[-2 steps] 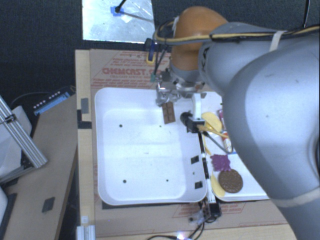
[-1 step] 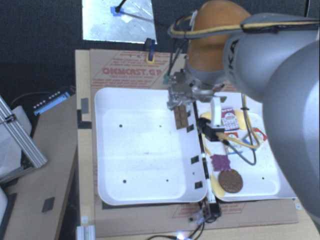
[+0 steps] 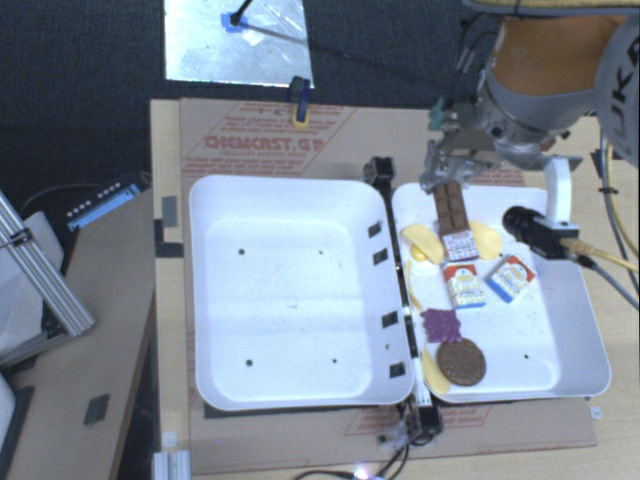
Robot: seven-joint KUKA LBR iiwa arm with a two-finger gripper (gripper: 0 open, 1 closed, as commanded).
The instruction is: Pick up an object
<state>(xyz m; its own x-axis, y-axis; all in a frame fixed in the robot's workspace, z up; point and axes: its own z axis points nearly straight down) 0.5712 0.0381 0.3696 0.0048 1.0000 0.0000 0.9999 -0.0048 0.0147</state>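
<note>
I see my pincer [image 3: 452,173] over the right bin's [image 3: 570,313] far edge; I cannot tell its state. Just below it lies a brown bar [image 3: 452,210], with cartons [image 3: 487,282] and a cookie [image 3: 461,362] nearer.

Two white bins [image 3: 290,208], cardboard sheet [image 3: 265,133], foil square [image 3: 235,28], yellow clamp [image 3: 300,103]

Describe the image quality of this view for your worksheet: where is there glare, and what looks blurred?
Camera view: the foil sheet above the bench glares brightly; the white bins' rims are almost washed out; the arm at upper right is soft and blurred, while the small cartons and brown disc stay fairly sharp.
</note>
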